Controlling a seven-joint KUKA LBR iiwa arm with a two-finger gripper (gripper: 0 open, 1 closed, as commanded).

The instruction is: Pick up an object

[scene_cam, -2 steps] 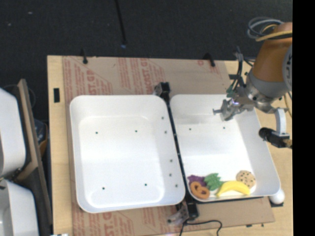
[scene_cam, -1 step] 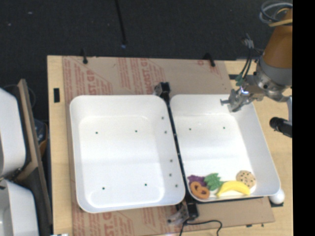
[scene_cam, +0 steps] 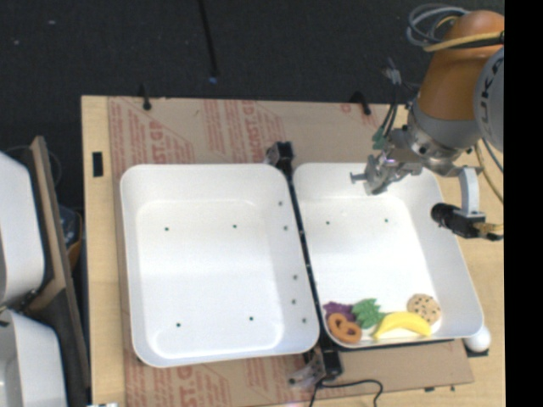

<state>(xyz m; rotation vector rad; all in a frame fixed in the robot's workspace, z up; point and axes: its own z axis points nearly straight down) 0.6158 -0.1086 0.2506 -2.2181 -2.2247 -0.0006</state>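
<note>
Currently the two-finger gripper (scene_cam: 379, 176) hangs over the right white bin's (scene_cam: 441, 253) far edge; jaw state unreadable. Yellow toy banana (scene_cam: 402, 325), round cookie (scene_cam: 423, 308), green leaf (scene_cam: 367, 312), pretzel (scene_cam: 344, 329) cluster at the near edge, well apart from it.

The counter (scene_cam: 102, 253) is pale wood, and most of its top is covered by a brown cardboard sheet (scene_cam: 212, 134) printed with faded red lettering. Beyond the counter's far edge lies a dark, speckled floor (scene_cam: 110, 32), crossed by a thin black cable (scene_cam: 205, 32) running toward the cardboard. Left of the counter stands a slanted wooden board (scene_cam: 53, 227), with white rounded shapes (scene_cam: 19, 227) beside it, cut off by the picture's edge. Black clips (scene_cam: 280, 153) sit on the cardboard near its middle. Light is even and soft, without hard shadows.
</note>
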